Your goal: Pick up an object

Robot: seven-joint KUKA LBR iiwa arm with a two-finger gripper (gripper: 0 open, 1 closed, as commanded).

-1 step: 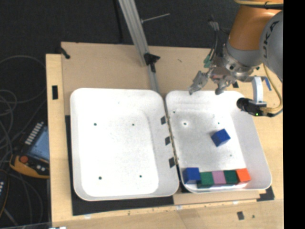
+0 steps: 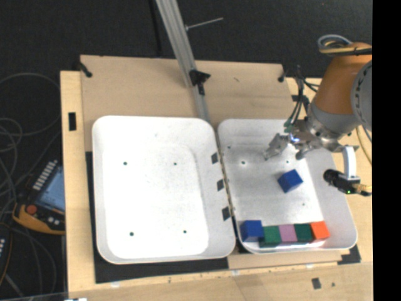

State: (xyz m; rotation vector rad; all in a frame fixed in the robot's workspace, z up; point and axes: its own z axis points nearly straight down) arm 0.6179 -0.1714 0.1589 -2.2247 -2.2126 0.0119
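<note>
Over the right bin (image 2: 335,221) my pincer (image 2: 287,146) hangs with its fingers spread, clamped on nothing. Just below it lies a blue cube (image 2: 290,181), loose mid-bin, likely the easiest pick, since the other blocks (image 2: 287,232) crowd the near wall.

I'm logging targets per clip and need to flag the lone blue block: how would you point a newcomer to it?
Start at the right-hand white bin, the one under the gripper. The blue block lies alone near that bin's middle, just below the gripper. Unlike the row of blocks lined up along the near wall, it touches nothing and sits turned at an angle.
</note>
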